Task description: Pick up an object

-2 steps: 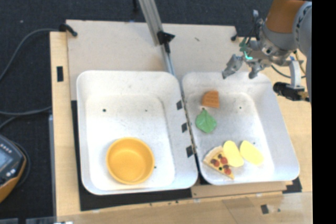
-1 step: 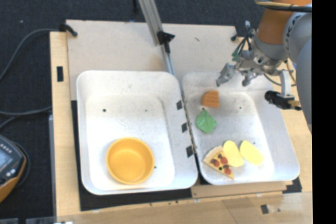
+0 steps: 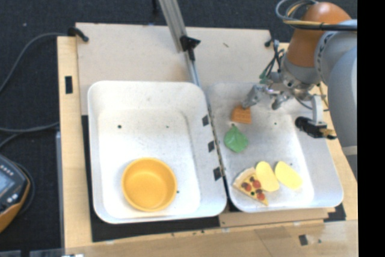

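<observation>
**A:** Where should you look for the gripper (image 3: 263,97)?

**B:** At about two o'clock from the middle of the view, over the far part of the right bin (image 3: 313,180). Your grey arm (image 3: 337,69) comes in from the right, the orange band at its top. You see its fingers spread apart, with nothing between them.

**A:** And the things you could pick?

**B:** An orange block (image 3: 242,115) lies just beside the fingertips, at their seven o'clock; whether they touch it you cannot tell. A green piece (image 3: 236,140) lies near it at six o'clock. Further toward the near rim you find a pizza slice (image 3: 249,185), with two yellow pieces (image 3: 278,176) touching it at its two o'clock.

**A:** The left bin (image 3: 108,99)?

**B:** You have a yellow bowl (image 3: 149,183) there, upright, in the near part at seven o'clock. A metal rail (image 3: 171,6) slants across the bench's (image 3: 132,51) far side at twelve.
</observation>
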You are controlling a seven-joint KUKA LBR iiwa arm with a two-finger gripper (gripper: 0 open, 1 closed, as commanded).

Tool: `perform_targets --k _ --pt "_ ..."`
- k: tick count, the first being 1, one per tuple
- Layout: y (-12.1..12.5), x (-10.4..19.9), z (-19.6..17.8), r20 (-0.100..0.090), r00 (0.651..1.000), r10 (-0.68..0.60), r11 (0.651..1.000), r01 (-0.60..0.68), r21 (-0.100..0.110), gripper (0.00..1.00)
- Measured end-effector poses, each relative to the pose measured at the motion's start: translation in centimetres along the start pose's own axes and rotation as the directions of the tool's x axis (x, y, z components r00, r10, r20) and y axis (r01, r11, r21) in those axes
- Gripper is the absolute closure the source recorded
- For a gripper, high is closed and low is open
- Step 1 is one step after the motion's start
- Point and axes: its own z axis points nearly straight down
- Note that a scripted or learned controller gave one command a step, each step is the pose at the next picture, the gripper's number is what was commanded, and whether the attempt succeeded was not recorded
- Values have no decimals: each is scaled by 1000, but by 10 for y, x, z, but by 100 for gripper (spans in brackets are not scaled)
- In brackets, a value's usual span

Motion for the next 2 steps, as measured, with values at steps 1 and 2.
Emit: perform_targets --k 1,2 --pt "3 -2 3 0 1000 -1 1000 1 -6 0" --pt "4 -3 -10 2 1000 -5 1000 5 -11 100"
